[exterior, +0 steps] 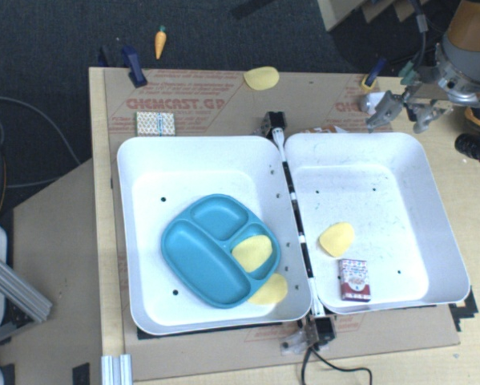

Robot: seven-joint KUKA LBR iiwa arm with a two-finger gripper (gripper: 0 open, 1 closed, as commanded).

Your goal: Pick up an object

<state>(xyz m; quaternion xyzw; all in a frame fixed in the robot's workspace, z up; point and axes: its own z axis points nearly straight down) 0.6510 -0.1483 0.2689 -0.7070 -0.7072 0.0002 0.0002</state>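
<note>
Camera view: the right bin (432, 215) has much free floor; a yellow piece (336, 238) and a small red packet (354, 280) lie near its front rim. The gripper (401, 107) hangs above the far right corner, jaws spread apart, holding nothing.

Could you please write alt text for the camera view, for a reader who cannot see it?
The gripper hovers open past the far right corner of the right bin, which holds a yellow chip and a small red packet. The left bin holds a blue divided plate with one yellow piece on it and another beside it.
</note>
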